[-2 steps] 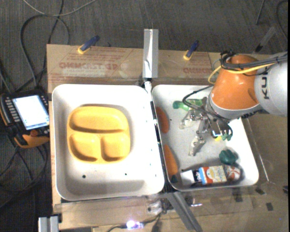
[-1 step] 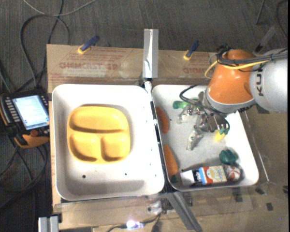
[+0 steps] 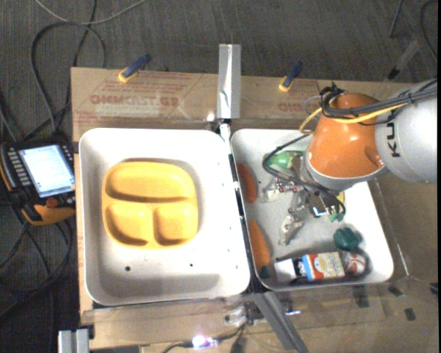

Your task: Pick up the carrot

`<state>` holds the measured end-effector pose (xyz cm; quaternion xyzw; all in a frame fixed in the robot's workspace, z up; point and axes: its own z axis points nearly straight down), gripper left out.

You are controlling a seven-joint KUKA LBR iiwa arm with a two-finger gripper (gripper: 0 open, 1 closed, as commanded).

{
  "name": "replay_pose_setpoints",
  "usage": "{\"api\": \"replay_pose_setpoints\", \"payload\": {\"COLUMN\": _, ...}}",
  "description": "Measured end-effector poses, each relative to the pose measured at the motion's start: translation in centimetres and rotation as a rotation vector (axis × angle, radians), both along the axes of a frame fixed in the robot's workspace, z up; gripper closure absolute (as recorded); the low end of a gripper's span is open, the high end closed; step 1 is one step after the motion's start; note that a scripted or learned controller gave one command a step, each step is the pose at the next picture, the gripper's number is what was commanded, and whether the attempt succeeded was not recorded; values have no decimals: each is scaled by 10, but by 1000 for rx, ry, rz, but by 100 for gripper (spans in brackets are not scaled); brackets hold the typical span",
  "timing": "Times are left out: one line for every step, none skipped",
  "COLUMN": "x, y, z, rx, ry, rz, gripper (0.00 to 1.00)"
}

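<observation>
carrot (image 3: pixel 259 243) is lying against the left wall of the right bin (image 3: pixel 382 226), toward the near end, beside a bottle (image 3: pixel 325 265) along the near wall. gripper (image 3: pixel 294 223) is hovering mid-bin, right of and farther than the carrot — approach step, nothing grasped. next it needs shifting left and nearer, then descending. jaws look partly open, holding nothing.

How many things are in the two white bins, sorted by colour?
Yellow: 1, the yellow plastic divided tray in the left bin.
Orange: 2, the long orange carrot and a shorter orange-red sausage-shaped piece in the right bin.
Green: 1, the small dark green lump.
Multicoloured: 1, the labelled bottle lying flat.
Total: 5
</observation>
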<state>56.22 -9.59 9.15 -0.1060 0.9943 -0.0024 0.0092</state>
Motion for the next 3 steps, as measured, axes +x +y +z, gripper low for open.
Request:
{"api": "replay_pose_setpoints", "payload": {"x": 67, "y": -2, "z": -1, "rx": -1, "ry": 5, "rz": 226, "gripper": 0}}
{"api": "replay_pose_setpoints", "payload": {"x": 70, "y": 1, "z": 11, "rx": 3, "ry": -6, "rz": 224, "gripper": 100}}
{"api": "replay_pose_setpoints", "payload": {"x": 72, "y": -2, "z": 1, "rx": -4, "ry": 3, "rz": 695, "gripper": 100}}
